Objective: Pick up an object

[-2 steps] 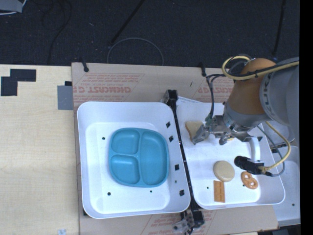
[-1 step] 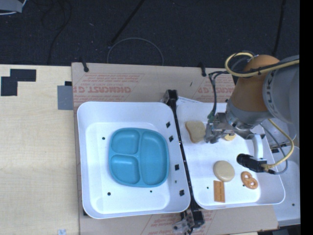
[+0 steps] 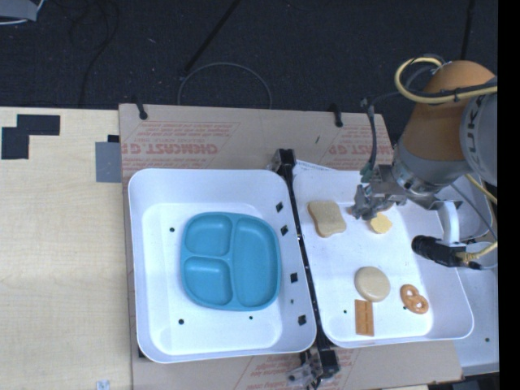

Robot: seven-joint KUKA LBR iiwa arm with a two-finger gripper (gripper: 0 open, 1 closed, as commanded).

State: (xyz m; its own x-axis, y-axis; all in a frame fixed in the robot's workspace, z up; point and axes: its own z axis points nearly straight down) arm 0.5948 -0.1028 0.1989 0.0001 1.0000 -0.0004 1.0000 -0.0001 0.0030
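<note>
**Bench surroundings, seen from above**

Dark carpeted floor [image 3: 244,39] spans the top of the frame, crossed by thin black cables [image 3: 223,75]. A pale wooden bench top [image 3: 57,266] fills the left side, bearing black [image 3: 28,132] and grey [image 3: 106,161] patches at upper left. A printed cardboard sheet [image 3: 211,140] lies at centre, evenly lit

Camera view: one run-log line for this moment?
tool: low in right bin, by yellow piece | loose: bread slice, round cookie, pretzel, brown bar | left bin: blue divided plate
</note>
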